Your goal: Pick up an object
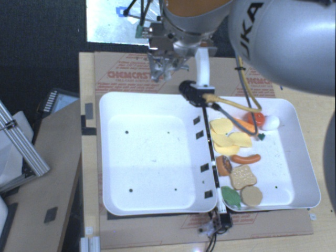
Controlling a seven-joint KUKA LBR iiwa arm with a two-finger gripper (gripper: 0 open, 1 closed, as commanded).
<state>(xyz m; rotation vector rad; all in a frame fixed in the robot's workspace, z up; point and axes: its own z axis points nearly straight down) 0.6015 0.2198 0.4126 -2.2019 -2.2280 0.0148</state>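
You get a bright, even light from above. The two shallow white plastic bins [147, 156] shine almost pure white, and their inside walls carry only soft grey shade. The big grey robot arm [283, 30] is close to your camera, so it looks fuzzy. The small toy foods [236, 156] look a bit soft too. A shiny silver patch [118, 12] at the top glares. The far left corner stays dark.
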